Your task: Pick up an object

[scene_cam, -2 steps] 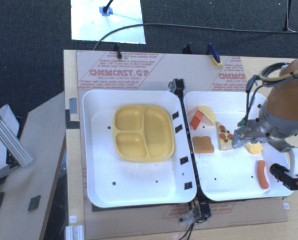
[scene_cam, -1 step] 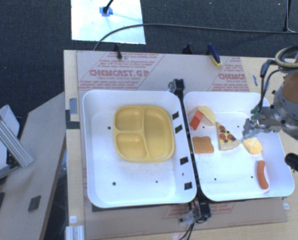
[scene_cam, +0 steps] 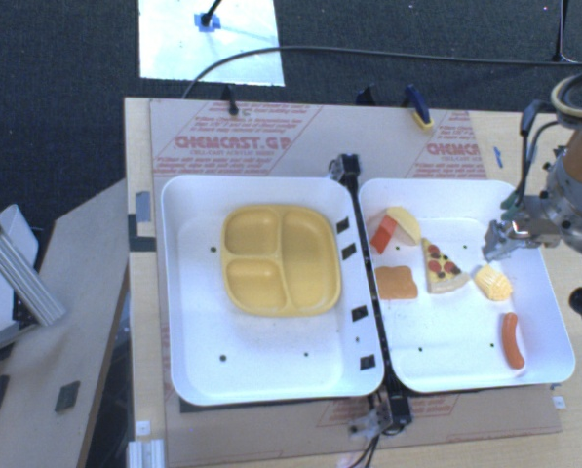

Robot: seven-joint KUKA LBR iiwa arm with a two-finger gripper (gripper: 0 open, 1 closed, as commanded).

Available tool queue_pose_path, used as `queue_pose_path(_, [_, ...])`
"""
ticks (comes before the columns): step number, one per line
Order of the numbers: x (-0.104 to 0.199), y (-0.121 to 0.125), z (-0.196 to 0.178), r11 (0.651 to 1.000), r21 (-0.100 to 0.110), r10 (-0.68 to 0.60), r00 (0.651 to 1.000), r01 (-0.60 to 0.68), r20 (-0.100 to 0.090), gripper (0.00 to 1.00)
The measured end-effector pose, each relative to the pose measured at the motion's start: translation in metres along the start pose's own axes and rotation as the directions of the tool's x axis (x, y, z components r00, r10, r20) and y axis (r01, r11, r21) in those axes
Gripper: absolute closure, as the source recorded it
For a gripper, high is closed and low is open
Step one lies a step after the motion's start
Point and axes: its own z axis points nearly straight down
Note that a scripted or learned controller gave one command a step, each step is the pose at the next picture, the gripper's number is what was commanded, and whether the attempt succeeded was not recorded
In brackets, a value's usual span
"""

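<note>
Above the corn cob (scene_cam: 492, 283) in the right bin (scene_cam: 554, 359), the jaws (scene_cam: 496, 242) hover; I cannot tell their state. Left of the cob lies a pizza slice (scene_cam: 442, 266)

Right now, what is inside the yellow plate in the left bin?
The yellow plate has three compartments, and all look bare. Whatever lies beneath it on the left bin floor is covered.
</note>
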Motion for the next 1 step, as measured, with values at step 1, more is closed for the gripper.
queue_pose_path(1, [0.0464,0.0047,0.0162,1.000,0.003,-0.003,1.000,0.003,-0.002,1.00])
